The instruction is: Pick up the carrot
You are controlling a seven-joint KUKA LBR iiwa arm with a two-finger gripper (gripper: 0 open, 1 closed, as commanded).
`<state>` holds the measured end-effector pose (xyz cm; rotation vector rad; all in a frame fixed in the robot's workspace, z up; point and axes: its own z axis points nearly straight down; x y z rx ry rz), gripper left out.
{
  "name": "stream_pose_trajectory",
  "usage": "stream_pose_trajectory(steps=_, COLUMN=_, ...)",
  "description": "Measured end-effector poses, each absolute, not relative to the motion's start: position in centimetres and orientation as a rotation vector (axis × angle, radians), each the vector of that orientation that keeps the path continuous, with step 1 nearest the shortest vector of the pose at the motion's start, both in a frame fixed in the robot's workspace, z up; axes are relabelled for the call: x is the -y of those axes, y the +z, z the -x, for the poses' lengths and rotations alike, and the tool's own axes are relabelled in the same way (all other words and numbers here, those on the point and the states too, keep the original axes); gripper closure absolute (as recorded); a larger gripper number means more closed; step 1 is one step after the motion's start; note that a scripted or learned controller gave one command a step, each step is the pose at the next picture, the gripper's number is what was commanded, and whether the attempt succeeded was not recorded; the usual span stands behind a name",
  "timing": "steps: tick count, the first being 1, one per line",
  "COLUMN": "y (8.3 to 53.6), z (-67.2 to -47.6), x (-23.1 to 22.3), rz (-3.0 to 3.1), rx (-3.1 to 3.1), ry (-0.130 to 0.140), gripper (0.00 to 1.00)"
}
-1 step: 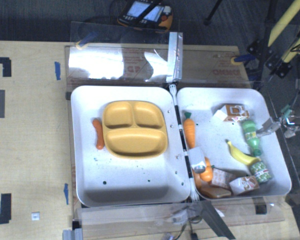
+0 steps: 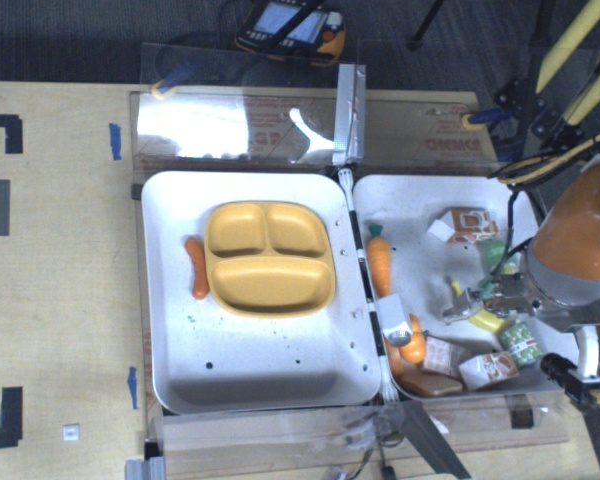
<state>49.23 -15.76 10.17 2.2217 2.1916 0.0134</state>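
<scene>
- The carrot [image 2: 379, 265] lies against the left wall of the right bin [image 2: 410, 193], well to the gripper's left.
- The gripper [image 2: 462, 308] hangs low over packets in that bin; how far its jaws stand apart cannot be told.
- The arm [image 2: 572, 243] enters from the right, wrist turned leftward.

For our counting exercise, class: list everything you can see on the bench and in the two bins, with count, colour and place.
Bins: two, white, side by side on the bench.
Divided tray: one, yellow, left bin.
Sausage-shaped toy: one, orange-red, left of the tray.
Carrot: one, orange with green top, right bin by the divider.
Small cartons: several, white and brown, right bin.
Handheld controller: one, black and orange, on the floor beyond the bench.
End effector: one, grey, over the right bin.
</scene>
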Motion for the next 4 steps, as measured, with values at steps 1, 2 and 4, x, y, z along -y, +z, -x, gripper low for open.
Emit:
stream_pose_trajectory(steps=1, y=8.7, z=-51.7, x=9.1, rz=-2.129, rx=-2.300, ry=0.010, gripper=0.00)
stream_pose_trajectory(steps=2, y=8.7, z=-48.5, x=9.4, rz=-2.088, rx=-2.341, ry=0.008, gripper=0.00)
stream_pose_trajectory(steps=4, y=21.6, z=-51.1, x=3.3, rz=-2.237, rx=-2.206, ry=-0.001, gripper=1.00)
